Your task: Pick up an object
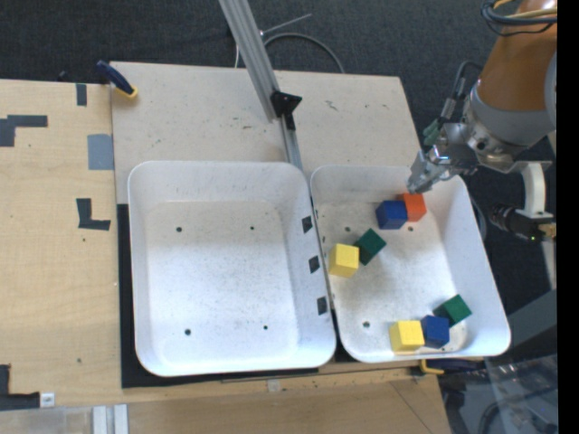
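Nearest, a yellow block [407, 334] sits by the right bin's [479, 251] front edge, while the gripper [422, 182], its state unclear, hovers beside the touching orange block [415, 206] and blue block [391, 213] near the back edge, so a grab might nudge both and slip.

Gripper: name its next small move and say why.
Probably a short drop straight down onto the orange cube. The gripper hovers just above it at the right bin's far end, with nothing visibly held. The blue cube touches the orange one's left side, so the descent should stay centred on orange.
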You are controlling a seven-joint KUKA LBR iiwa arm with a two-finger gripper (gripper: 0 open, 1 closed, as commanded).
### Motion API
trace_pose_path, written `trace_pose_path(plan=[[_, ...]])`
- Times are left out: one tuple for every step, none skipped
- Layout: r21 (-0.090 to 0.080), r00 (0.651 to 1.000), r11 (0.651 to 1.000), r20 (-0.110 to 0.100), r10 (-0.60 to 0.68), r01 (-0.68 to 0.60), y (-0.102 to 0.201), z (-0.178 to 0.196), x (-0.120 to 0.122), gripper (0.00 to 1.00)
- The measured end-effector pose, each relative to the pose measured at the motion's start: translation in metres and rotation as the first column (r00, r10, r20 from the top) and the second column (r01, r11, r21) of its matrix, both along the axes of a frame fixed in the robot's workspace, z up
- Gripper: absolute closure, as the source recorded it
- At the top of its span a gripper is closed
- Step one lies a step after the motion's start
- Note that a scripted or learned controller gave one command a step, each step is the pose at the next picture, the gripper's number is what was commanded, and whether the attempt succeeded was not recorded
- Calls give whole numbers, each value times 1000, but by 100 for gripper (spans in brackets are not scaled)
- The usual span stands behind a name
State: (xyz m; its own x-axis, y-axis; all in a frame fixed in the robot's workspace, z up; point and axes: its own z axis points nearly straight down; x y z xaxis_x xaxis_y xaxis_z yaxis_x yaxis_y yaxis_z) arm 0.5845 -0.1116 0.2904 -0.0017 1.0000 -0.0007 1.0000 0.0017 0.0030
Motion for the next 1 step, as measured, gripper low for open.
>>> trace_pose_path(plan=[[1, 1000, 1000, -4, 3, -3, 42, -13, 15, 100]])
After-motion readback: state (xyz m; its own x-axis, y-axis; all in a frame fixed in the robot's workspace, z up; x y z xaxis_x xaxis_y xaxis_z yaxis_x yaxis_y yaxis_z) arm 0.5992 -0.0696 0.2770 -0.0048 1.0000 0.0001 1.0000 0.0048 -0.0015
